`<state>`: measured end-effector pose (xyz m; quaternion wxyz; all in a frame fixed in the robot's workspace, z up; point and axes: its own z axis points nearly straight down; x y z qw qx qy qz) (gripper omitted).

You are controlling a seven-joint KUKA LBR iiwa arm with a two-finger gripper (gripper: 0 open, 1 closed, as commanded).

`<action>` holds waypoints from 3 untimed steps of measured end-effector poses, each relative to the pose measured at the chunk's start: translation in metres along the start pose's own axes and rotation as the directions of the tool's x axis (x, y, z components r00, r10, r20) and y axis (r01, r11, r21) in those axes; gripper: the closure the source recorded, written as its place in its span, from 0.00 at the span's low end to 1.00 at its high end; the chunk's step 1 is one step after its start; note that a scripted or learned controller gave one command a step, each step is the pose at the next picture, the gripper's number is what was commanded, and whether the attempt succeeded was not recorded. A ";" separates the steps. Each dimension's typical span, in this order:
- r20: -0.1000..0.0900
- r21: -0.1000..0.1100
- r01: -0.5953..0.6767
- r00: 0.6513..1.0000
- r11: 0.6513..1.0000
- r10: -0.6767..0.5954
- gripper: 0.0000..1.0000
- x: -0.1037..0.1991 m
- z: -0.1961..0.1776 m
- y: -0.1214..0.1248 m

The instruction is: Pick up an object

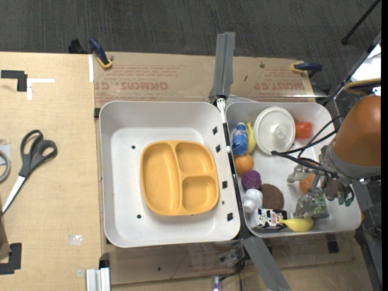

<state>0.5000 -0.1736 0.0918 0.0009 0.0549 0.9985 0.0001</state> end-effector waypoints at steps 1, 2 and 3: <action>0.004 0.000 -0.012 1.000 1.000 0.012 0.00 -0.069 -0.001 0.015; 0.002 0.001 -0.051 0.999 0.999 0.051 0.00 -0.030 -0.001 -0.045; 0.007 0.002 -0.048 0.999 0.999 0.048 1.00 -0.032 -0.011 -0.044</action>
